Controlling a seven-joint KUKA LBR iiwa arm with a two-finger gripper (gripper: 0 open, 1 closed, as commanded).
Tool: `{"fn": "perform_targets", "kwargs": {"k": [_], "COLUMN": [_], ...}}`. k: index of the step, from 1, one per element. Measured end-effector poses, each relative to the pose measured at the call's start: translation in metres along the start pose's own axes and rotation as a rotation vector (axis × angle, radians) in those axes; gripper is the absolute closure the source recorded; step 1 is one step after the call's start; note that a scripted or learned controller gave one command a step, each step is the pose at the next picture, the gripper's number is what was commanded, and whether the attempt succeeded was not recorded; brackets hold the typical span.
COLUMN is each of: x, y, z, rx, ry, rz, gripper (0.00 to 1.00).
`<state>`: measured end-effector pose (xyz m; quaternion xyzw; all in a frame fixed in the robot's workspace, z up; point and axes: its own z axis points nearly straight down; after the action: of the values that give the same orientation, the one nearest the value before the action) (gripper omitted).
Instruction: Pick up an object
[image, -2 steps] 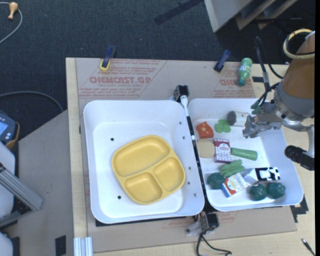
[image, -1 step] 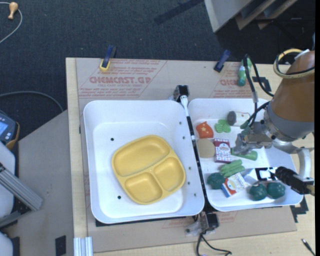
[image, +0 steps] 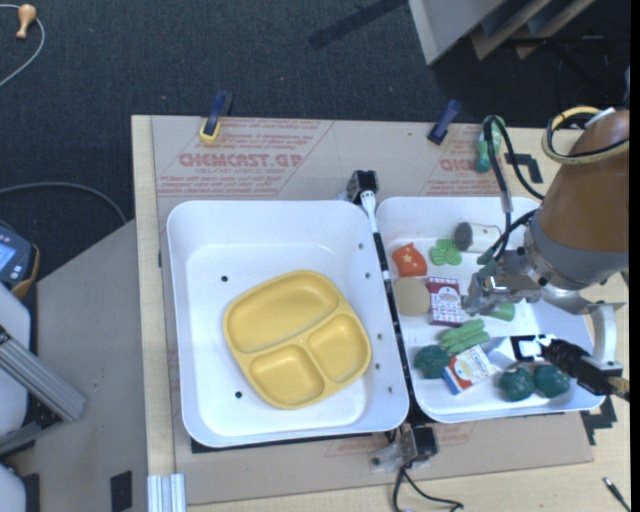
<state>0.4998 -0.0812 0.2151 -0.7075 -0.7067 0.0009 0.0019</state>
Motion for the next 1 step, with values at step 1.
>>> {"fn": "perform_targets", "kwargs": {"k": [1], "x": [-0.0090], "y": [0.0036], "z": [-0.0039], "rx": [-0.006], "ry": [-0.002], "rz": [0.000], "gripper": [1.00]}}
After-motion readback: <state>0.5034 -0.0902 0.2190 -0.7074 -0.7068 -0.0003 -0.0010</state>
